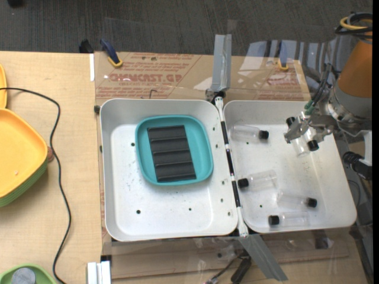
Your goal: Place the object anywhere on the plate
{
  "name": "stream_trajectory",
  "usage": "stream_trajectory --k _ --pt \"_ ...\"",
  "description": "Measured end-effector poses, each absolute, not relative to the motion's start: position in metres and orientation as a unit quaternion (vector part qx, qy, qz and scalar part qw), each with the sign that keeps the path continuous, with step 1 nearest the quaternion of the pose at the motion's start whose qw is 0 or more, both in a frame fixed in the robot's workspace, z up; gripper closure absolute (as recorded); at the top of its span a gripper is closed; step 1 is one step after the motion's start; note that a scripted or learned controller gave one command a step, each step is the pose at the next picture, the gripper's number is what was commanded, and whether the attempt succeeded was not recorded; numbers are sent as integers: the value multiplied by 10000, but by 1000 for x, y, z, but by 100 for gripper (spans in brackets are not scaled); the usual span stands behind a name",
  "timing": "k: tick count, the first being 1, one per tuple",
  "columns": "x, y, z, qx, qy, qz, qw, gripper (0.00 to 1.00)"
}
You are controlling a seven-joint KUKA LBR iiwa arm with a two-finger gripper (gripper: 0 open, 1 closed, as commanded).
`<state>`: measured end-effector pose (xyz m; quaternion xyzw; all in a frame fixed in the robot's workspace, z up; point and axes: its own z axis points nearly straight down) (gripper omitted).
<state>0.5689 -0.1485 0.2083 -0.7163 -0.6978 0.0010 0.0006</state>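
White bins (112, 158) — teal plate (204, 152) (left)

The plate (174, 149) is teal, square with rounded corners, and lies flat in the left bin (118, 176), toward that bin's upper middle. A dark ribbed block (170, 153) rests on its centre. The objects are clear vials with black caps, lying on their sides in the right bin (331, 212): one (249, 134) nearest the plate, one (257, 180) lower, two (294, 202) (287, 220) near the bin's bottom edge.
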Motion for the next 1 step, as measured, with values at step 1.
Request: stream_trajectory --k 1 --pt "569 -149 208 -7163 -6978 10 6 0"
